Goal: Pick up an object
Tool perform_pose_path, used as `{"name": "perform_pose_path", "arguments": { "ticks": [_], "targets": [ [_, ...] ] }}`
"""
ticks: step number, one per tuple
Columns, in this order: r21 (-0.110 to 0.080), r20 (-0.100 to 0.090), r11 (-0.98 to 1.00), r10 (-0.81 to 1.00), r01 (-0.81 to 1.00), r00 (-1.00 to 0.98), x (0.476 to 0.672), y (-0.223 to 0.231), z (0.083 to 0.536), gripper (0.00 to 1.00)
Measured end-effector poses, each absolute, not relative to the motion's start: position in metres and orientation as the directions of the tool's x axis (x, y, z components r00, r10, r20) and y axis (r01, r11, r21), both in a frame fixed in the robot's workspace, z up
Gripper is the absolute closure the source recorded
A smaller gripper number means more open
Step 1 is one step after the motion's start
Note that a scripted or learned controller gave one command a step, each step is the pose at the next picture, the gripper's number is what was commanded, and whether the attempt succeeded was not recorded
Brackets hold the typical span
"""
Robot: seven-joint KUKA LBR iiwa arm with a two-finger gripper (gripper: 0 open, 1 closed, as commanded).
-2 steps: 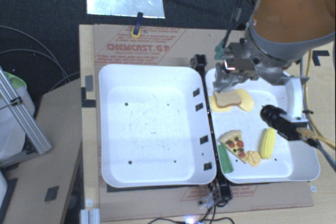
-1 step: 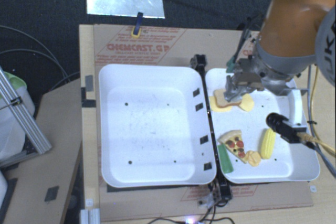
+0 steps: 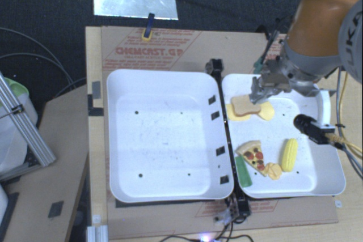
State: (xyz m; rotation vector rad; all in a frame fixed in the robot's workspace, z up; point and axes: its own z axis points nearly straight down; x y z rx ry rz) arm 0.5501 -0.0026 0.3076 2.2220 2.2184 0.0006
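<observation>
Dark carpet around a cardboard-topped bench (image 3: 153,48) carrying two white bins. The gripper (image 3: 262,93) is down in the right bin (image 3: 326,181), at twelve o'clock of it, right over the toast slice (image 3: 243,105); whether it's gripping, can't tell. Yellow piece (image 3: 265,112) touching the toast at three o'clock. Pizza slice (image 3: 252,154), corn cob (image 3: 289,154) and green strip (image 3: 243,172) sit towards six. Left bin (image 3: 164,139) at nine.
</observation>
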Motion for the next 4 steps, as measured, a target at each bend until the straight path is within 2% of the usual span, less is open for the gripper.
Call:
{"name": "perform_pose_path", "arguments": {
  "ticks": [1,2,3,4],
  "targets": [
    [-0.006,-0.001,0.000,1.000,1.000,0.000,0.606,-0.011,0.185,1.00],
    [-0.005,0.000,-0.005,1.000,1.000,0.005,0.533,-0.066,0.184,1.00],
    [-0.002,0.000,-0.001,1.000,1.000,0.001,0.525,-0.084,0.149,1.00],
    [0.004,0.002,0.010,1.000,1.000,-0.010,0.513,-0.020,0.186,1.00]
  ]
}}
